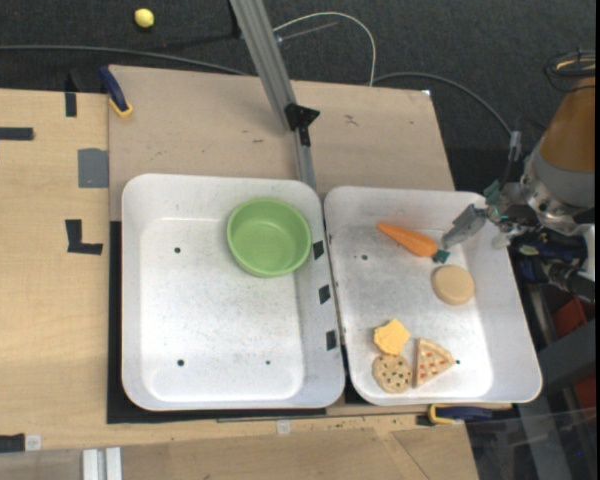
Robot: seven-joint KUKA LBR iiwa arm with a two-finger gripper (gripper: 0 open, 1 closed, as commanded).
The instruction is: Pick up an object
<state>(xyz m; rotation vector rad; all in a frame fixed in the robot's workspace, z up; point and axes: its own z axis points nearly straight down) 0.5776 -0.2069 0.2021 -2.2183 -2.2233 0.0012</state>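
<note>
In the right bin (500,368) an orange carrot (407,239) lies near the back, pointing left. A tan round bun (453,285) sits just below its right end. At the front lie a yellow-orange chunk (391,337), a brown cookie (391,373) and a pizza slice (432,361), close together. My gripper (446,249) reaches in from the right and slants down, with its tip beside the carrot's right end and just above the bun. Nothing is seen held in it.
A green bowl (269,236) stands in the left bin (160,368), at its back right near the divider. A grey metal pole (270,58) slants over the bench behind the bins. A yellow ball (144,17) lies on the dark floor far back.
</note>
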